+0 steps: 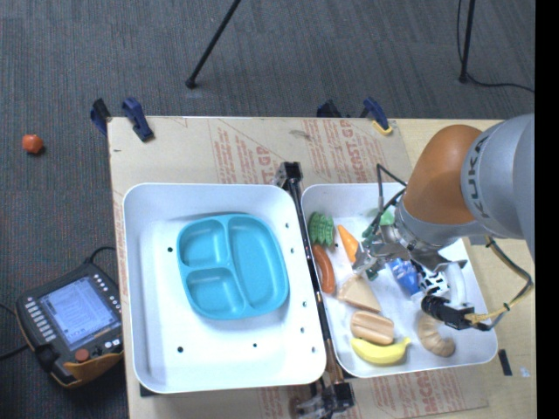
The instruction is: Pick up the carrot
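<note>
Approach step: gripper [371, 256] hovered just right of the carrot [348, 242]; its grip state could not be told. Next, centre over it.

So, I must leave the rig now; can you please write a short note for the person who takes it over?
Tool: low in the right bin, just right of the carrot; open or shut cannot be told.
Carrot: lies in the right bin's upper left part, between the green vegetable and the tool, above the sandwich wedge.
Left bin: holds the blue divided plate.
Done: approach to the carrot.
Left: grasp and lift; the carrot is not seen held.
</note>
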`<state>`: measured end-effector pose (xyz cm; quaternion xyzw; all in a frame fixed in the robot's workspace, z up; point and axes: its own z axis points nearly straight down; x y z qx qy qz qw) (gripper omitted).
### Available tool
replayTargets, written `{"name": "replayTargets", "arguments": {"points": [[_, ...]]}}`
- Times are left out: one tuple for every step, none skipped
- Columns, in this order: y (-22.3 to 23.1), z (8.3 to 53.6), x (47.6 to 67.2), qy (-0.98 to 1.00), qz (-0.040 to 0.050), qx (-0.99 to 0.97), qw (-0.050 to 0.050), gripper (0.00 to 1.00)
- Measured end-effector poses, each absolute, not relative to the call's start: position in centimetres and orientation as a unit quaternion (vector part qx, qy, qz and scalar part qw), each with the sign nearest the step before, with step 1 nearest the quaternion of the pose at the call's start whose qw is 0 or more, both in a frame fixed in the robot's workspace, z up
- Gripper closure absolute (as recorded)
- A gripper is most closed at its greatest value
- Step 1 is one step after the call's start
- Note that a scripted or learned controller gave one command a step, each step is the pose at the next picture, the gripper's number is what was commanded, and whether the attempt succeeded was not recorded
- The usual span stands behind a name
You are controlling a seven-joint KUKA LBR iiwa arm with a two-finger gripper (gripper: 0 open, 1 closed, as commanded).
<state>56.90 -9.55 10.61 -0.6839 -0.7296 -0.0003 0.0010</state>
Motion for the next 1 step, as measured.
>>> {"name": "replayTargets", "arguments": {"points": [[-5.27,23.5,55.6,-0.707,-0.0001,-0.707,0.0,1.0]]}}
